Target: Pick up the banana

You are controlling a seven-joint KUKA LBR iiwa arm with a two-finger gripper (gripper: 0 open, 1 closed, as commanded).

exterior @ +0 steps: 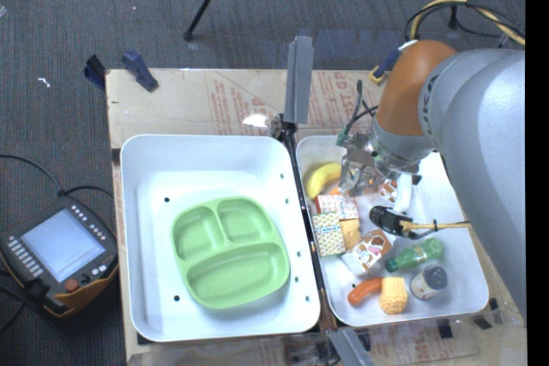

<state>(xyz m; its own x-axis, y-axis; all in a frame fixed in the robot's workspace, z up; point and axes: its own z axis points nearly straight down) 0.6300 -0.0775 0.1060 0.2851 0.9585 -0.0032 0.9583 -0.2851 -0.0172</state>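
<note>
Two shallow white bins are sitting side by side, and the grey arm's two-finger gripper [356,176] is hanging over the right bin [463,266]. Whether it is parted or closed cannot be told. The curved yellow banana [322,179] is lying just to the gripper's left, touching or nearly touching it, by the bin's left wall. Small printed cartons [336,220] are lying just below the gripper. Further left of it, the green divided plastic tray [230,253] is resting in the left bin [146,184].
</note>
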